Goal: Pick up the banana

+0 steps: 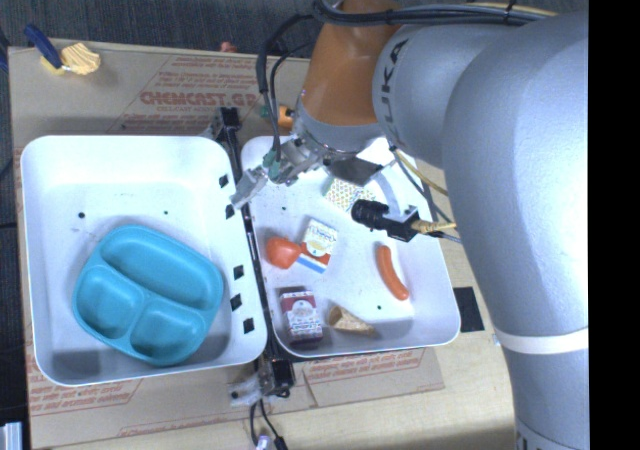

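Your pincer hangs over the right bin's far-left corner, openness unreadable. The banana's likely hidden under the arm.

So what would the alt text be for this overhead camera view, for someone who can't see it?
A large grey robot arm reaches from the right over two white bins, its hand low at the right bin, which holds small toy foods. The left bin holds a blue divided plate.
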Robot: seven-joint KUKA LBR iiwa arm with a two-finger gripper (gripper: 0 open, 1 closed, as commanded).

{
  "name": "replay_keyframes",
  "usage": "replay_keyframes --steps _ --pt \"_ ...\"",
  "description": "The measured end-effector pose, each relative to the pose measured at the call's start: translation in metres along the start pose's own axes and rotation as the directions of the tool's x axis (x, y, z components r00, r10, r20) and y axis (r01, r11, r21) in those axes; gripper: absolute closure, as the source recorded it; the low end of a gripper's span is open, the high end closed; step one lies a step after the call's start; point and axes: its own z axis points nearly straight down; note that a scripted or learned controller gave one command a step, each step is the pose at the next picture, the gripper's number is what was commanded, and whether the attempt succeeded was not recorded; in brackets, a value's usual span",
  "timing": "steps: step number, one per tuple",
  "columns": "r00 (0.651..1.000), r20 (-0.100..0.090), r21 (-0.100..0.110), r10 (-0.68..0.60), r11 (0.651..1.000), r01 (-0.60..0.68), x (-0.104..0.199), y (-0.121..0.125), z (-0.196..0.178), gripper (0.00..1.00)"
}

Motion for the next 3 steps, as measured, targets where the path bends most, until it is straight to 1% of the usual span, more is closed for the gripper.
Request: replay_keyframes --steps 1,2,3 --pt "0.995 0.0 0.001 -0.095 0.995 0.095 -0.06 -0.115 0.023 0.0" --pt "0.912 0.005 -0.006 -0.409 0.912 0.409 -0.024 -0.157 0.097 0.0" --pt "0.891 0.003 -0.003 -0.454 0.891 0.454 -0.005 -0.06 -0.001 0.0"
